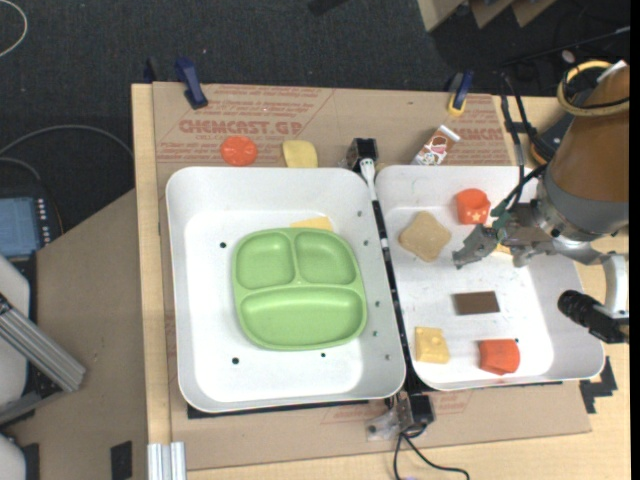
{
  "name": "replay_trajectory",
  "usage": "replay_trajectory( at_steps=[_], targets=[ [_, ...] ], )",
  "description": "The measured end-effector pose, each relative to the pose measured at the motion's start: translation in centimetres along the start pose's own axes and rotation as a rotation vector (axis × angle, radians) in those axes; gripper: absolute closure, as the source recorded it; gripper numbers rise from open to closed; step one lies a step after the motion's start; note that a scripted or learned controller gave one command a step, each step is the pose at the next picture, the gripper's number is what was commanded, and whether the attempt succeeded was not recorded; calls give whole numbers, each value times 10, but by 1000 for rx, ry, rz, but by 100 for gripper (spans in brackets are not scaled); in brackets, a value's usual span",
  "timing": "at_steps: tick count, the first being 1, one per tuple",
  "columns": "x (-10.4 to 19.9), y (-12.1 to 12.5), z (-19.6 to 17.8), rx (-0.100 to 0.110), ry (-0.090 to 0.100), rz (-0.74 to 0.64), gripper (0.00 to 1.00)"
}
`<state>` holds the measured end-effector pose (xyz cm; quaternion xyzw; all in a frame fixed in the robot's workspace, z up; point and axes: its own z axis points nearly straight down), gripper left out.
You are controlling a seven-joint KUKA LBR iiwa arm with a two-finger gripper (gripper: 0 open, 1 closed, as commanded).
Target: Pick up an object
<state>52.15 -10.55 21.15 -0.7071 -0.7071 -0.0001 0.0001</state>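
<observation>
I've got the pincer (478, 249) low in the right bin (560, 368), can't tell its grip state, nearest the tan sponge-like block (425, 236) just to its left, prob. light, soft & squashy, so I'd pinch across its flat sides.

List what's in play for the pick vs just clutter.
In play, right bin:
gripper
tan block
red-orange block
brown flat square
yellow wedge
orange-red block

Clutter:
green divided plate
orange disc
yellow piece
wrapper
</observation>
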Motion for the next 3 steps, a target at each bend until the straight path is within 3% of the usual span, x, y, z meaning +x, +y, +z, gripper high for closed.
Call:
replay_trajectory(
  at_steps=[1, 2, 3],
  targets=[
    [-39, -1, 126, 10, 1, 3, 0],
    [-37, 1, 108, -2, -1, 2, 100],
    [35, 25, -1, -14, 1, -10, 100]
  ],
)
